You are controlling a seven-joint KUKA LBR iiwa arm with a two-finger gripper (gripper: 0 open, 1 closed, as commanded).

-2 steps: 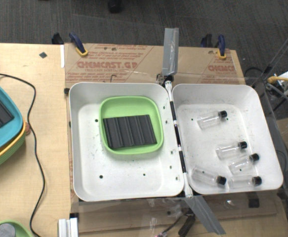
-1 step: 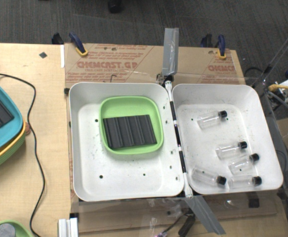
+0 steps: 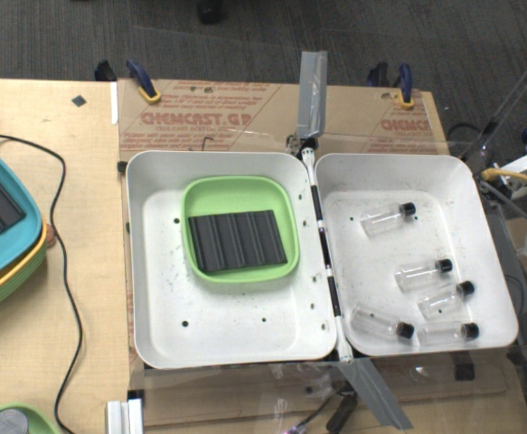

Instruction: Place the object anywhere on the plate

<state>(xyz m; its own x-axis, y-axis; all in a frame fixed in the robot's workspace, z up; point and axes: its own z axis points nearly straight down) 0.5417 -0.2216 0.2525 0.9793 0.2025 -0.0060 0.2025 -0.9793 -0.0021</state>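
A green square plate (image 3: 239,191) sits in the left white bin (image 3: 159,315), toward its back. A dark grey ribbed insert (image 3: 240,240) lies flat inside the plate. Several clear vials with black caps lie scattered in the right white bin (image 3: 480,206). One vial (image 3: 388,217) is near the back. Another vial (image 3: 423,272) lies in the middle, and a third vial (image 3: 381,325) lies near the front wall, with others close to the front right corner.
A stack of teal and green dishes (image 3: 5,233) stands at the bench's left edge, and a black cable (image 3: 64,269) runs beside it. Blue clamps (image 3: 143,80) hold cardboard behind the bins. A grey upright post (image 3: 313,98) stands at the back between the bins.
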